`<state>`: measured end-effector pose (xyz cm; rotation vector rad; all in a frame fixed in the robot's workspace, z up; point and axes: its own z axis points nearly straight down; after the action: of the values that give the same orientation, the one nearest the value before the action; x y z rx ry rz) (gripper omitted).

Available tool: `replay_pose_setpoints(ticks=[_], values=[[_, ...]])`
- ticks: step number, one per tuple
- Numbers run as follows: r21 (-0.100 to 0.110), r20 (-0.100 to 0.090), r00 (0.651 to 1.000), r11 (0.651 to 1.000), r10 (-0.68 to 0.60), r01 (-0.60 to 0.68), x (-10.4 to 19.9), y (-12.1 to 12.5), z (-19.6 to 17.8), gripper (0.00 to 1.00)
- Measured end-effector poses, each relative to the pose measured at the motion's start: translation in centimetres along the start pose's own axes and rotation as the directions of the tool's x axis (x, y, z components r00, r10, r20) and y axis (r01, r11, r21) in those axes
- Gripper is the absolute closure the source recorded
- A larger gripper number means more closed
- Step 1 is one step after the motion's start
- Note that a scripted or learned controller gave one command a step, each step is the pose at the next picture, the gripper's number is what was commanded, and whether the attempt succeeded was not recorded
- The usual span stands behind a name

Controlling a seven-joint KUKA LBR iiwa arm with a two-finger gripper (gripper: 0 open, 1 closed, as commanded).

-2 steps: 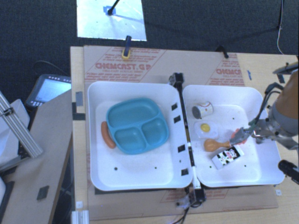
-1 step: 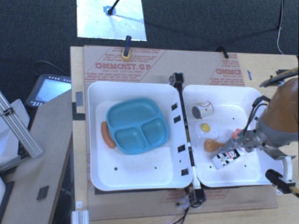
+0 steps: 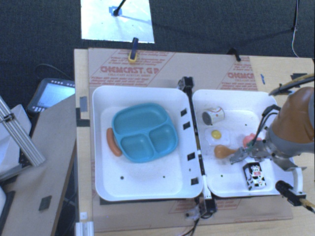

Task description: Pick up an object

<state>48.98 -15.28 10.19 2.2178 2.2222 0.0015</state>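
Presently, at inspection, your arm (image 3: 295, 124) had reached in over the right bin (image 3: 231, 95), with the gripper (image 3: 244, 154) low among the objects there. You should note that whether its claw was released or clenched could not be told; the wrist hid the tips.

Candidate objects lay close together in that bin: an orange piece shaped like a drumstick (image 3: 224, 152) just beside the gripper, a fried-egg toy (image 3: 215, 134) near it, a pink item (image 3: 250, 139) partly hidden at the wrist, a black-and-white cow-patterned carton (image 3: 255, 176) just below, and a small white cup (image 3: 213, 115) on its side farther off. Nothing was seen between the claws.

In the left bin (image 3: 147, 95) sat a blue divided plate (image 3: 144, 132) with a sausage toy (image 3: 113, 141) beside its edge.

Risks, in my judgement: the crowding could cause you to nudge the drumstick aside or pinch two items at once; a rounded piece might slip out on closure.
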Motion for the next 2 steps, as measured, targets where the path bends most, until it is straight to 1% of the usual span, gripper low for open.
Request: replay_pose_setpoints(ticks=[1,2], values=[[-0.002,0.0,1.0,1.0,0.001,-0.001,0.0,0.1,-0.9,1.0],[-0.004,0.002,1.0,1.0,-0.002,0.002,-0.6,1.1,-5.8,1.0]])
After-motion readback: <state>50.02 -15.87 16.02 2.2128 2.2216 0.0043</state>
